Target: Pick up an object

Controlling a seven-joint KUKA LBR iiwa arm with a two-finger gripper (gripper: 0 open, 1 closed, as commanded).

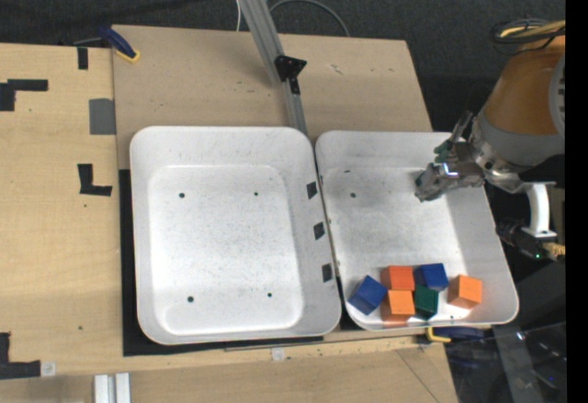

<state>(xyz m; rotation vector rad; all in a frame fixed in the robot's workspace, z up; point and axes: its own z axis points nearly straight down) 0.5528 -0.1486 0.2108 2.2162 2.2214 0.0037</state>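
Over the right bin point(478, 236) at 2 o'clock | I'm watching the gripper point(430, 183) hanging, holding nothing, opening I cannot tell | blocks point(401, 278) are sitting clustered at 6 o'clock | I'm favouring the lone orange block point(467, 290); descending straight, fingers clearing neighbours.

No readable text, labels, brands or numbers anywhere. Just unlettered black tape marks point(88, 179) on the bench point(55, 236), far from the jaws.

Bulky orange-banded arm point(525, 107) — grey wrist, small dark metallic hand point(430, 185) — white bracket alongside.
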